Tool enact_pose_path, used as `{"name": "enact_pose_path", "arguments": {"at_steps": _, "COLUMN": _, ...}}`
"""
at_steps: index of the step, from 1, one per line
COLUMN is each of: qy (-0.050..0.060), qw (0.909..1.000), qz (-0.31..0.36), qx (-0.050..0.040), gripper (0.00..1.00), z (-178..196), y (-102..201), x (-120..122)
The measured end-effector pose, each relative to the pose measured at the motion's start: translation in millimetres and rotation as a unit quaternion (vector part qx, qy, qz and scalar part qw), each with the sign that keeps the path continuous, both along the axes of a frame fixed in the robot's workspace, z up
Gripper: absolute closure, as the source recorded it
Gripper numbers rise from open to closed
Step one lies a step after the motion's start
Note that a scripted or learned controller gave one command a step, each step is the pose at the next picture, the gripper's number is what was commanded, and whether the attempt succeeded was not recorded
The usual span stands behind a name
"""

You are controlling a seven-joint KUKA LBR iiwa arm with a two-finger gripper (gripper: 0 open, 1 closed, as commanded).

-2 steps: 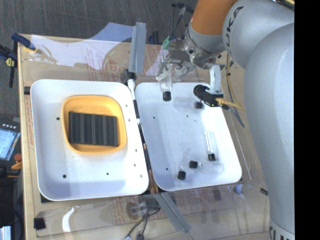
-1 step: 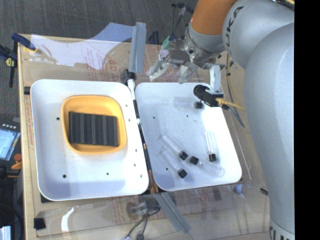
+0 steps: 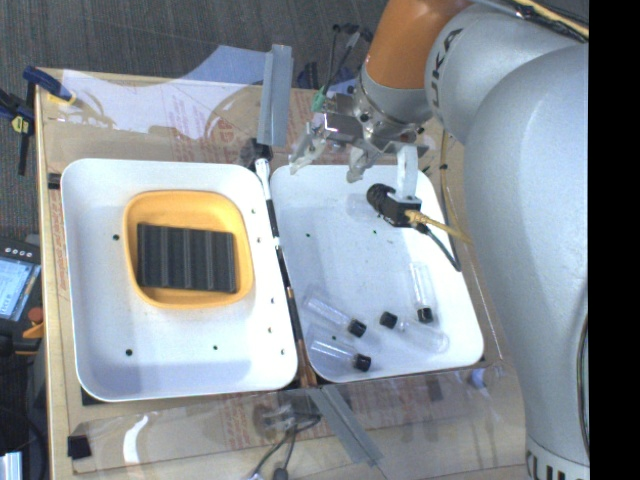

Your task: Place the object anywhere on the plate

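Note:
Several clear tubes with black caps lie in the near part of the right bin (image 3: 330, 228): one tube (image 3: 333, 315) at the left, another tube (image 3: 332, 351) by the front rim, a third tube (image 3: 421, 286) toward the right. The yellow plate (image 3: 186, 206) sits in the left bin (image 3: 95, 298) and carries a dark ridged block (image 3: 188, 258). My gripper (image 3: 330, 158) hangs over the far edge of the right bin, well away from the tubes. It is open, with nothing between its fingers (image 3: 303, 152).
A grey bar (image 3: 273, 93) stands upright behind the gap between the bins. Papers and clear plastic cover the bench at the back left. The big grey arm fills the right side above the right bin.

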State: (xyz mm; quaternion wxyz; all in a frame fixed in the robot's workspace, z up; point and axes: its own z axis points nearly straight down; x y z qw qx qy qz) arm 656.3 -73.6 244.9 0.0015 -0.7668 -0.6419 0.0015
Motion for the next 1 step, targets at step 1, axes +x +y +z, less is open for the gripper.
{"name": "enact_pose_path", "arguments": {"at_steps": 1, "qy": 0.000, "qw": 0.9996, "qz": -0.030, "qx": 0.0003, "gripper": 0.00, "z": -15.9, "y": 14.1, "x": 0.1}}
